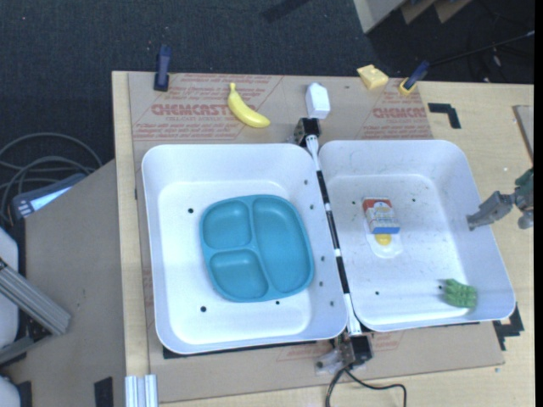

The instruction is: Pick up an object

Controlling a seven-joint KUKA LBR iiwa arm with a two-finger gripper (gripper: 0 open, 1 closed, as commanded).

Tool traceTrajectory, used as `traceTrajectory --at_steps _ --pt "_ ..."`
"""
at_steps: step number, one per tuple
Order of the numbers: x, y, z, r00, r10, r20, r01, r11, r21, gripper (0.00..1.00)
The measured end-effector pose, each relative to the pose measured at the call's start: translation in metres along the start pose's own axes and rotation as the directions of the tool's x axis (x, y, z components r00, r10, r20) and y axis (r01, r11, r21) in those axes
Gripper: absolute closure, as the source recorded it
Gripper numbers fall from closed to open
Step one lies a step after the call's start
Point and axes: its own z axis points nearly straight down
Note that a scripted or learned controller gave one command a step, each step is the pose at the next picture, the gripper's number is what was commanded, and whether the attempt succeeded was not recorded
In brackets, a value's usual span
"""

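Note:
The right bin holds a small white packet with red, blue and yellow print near its middle and a green lumpy object in its front right corner. In the left bin lies a blue divided plate. My gripper reaches in at the right edge of the view, over the right bin's right rim, well to the right of the packet and above the green object. Nothing is seen in it.
Behind the bins on the board lie a yellow banana, a white block, a yellow chunk and two blue clips. A black clamp joins the bins at the back.

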Motion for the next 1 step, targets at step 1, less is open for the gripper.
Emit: traceTrajectory --at_steps 1 --pt "0.0478 0.041 0.0904 1.0 -0.001 -0.002 0.001 1.0 0.002 0.0"
